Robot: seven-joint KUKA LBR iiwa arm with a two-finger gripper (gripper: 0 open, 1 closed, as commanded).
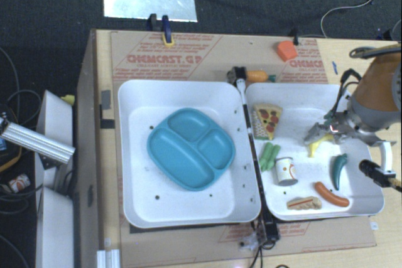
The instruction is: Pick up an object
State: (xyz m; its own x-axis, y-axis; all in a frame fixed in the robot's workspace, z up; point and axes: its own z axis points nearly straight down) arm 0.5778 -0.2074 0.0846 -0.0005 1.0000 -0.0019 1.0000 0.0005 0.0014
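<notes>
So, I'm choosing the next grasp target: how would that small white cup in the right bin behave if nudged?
The white cup lies on its side, so it would probably roll across the right bin. It looks like light plastic. It could bump the green pods close beside it.

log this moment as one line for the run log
arm: over right bin | gripper: low, by yellow piece | grasp: none seen | left bin: blue tray | right bin: pizza slice, cup, sausage

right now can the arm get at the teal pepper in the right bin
Probably yes. The teal pepper lies alone on the bin floor, apart from the sausage below it. The gripper hovers just up and left of it over a yellow piece, with nothing between.
</notes>
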